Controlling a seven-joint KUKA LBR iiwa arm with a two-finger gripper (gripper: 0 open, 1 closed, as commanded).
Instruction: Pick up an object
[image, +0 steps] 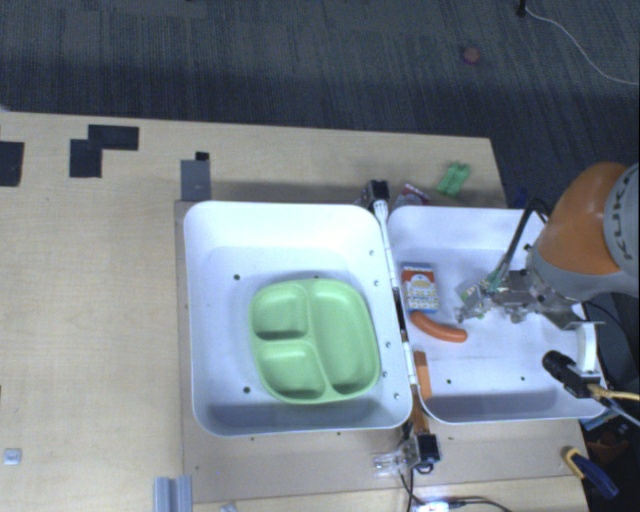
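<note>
Over the right bin (470, 395) the gripper (472, 300) hangs low, its fingers too small and blurred to tell whether they stand apart or closed. Just below and left of it lies the orange sausage (440, 329), with the small printed box (420, 287) above that, nearer the bin's left wall. Across that wall, the left bin (215, 300) holds a green divided plate (314, 338).

I get even, soft overhead light. The white bins (300, 225) glare slightly. Detail is soft and grainy throughout.
</note>
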